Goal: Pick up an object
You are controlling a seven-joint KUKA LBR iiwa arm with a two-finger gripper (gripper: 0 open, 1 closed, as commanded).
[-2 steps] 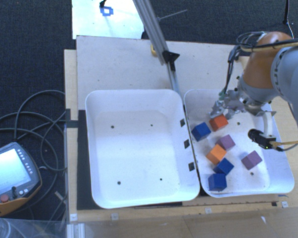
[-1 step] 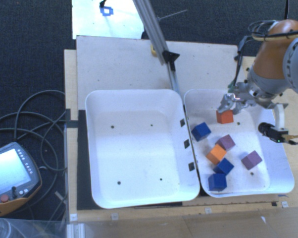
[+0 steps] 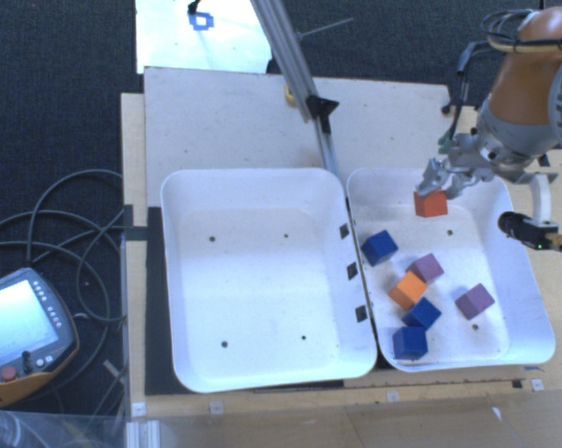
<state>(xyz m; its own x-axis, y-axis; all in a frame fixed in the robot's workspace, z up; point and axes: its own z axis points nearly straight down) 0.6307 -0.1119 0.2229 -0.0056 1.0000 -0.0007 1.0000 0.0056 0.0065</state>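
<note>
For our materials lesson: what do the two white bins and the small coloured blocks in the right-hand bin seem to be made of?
White bins: probably moulded plastic, smooth and slightly glossy, with rounded rims and corners.
Coloured blocks, such as the blue block and purple block: matte, evenly coloured cubes with crisp edges, perhaps foam or painted wood; the look leaves it open.

Glossy white plastic bins, matt foam-like blocks.

Arm enters from right, wrist bent down; end effector low, fingers clasping red-orange cube.
</note>
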